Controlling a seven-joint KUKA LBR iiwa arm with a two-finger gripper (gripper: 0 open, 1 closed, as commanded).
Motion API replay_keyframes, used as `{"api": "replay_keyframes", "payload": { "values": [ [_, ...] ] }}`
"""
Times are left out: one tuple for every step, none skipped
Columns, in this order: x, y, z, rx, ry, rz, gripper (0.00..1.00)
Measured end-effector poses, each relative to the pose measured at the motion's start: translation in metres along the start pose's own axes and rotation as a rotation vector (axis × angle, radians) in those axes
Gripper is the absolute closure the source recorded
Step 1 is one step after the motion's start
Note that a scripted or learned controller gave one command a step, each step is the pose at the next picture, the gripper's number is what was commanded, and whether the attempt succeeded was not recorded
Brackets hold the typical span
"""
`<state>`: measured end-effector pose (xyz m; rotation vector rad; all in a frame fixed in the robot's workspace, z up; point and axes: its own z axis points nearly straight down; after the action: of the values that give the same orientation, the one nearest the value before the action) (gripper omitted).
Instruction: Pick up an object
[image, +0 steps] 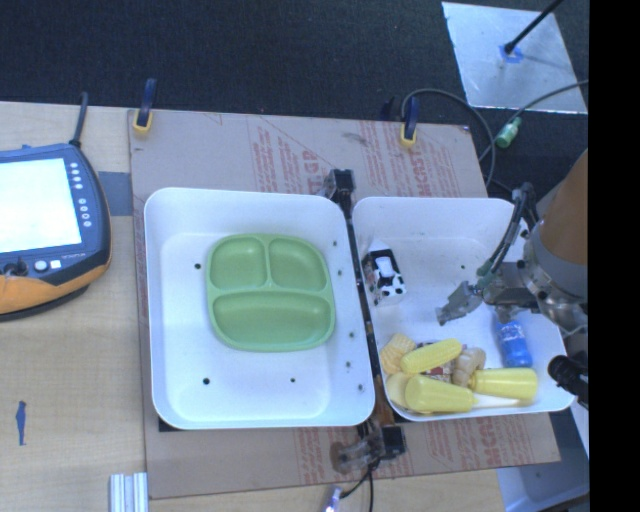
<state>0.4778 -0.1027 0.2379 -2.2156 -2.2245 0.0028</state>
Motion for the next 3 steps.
{"api": "replay_keyframes", "payload": {
  "values": [
    [-0.008, 0.001, 0.118, 0.002, 0.000, -0.002, 0.00],
    [-0.018, 0.001, 0.143, -0.008, -0.004, -0.001, 0.00],
    [-0.017, 0.002, 0.132, -0.010, -0.003, -0.006, 1.00]
  ]
}}
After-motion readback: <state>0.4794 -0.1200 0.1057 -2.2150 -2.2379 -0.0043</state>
